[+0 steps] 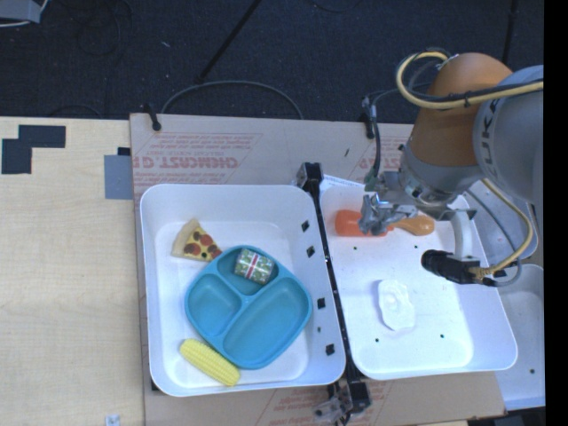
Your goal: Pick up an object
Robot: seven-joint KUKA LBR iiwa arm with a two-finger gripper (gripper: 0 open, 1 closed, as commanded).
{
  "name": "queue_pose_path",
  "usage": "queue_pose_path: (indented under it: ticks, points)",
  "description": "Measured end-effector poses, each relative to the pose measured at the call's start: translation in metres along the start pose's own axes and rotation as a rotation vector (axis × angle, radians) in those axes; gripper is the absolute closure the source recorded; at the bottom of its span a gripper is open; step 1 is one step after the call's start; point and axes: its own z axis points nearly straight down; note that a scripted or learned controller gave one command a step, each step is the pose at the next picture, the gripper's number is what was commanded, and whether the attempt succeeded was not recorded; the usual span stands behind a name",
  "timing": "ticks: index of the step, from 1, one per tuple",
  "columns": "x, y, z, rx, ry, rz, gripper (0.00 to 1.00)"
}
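Camera view looked down at a slant on two shallow white plastic bins side by side, the left bin (160, 229) and the right bin (479, 344), resting on a sheet of brown cardboard (222, 153) printed with red lettering. A grey arm (510, 140) with a smooth orange band (457, 105) reached in from the right, looped by yellow cable. Its gripper (374, 218) hung low over the far left corner of the right bin, directly above an orange carrot-like toy (351, 224); whether its metal claw was spread or pinching the toy could not be told.

Three loose things lay in the right bin: the orange toy, a rounded tan piece (417, 226) just beside it, and a lumpy white object (396, 304) near the middle, well apart from the gripper.

The left bin held four things. One glossy blue plate (253, 313) with three compartments sat near the centre. One small can (254, 265), green with a red and white label, lay on its side in the plate's far compartment. One triangular pizza slice (195, 241) lay by the far left corner, and one bumpy yellow corn cob (209, 362) lay near the front edge, touching the plate.
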Motion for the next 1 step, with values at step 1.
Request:
queue_pose_path:
  ticks: [1]
  points:
    - [0.0550, -0.0143, -0.0011, 0.000, 0.001, -0.001, 1.00]
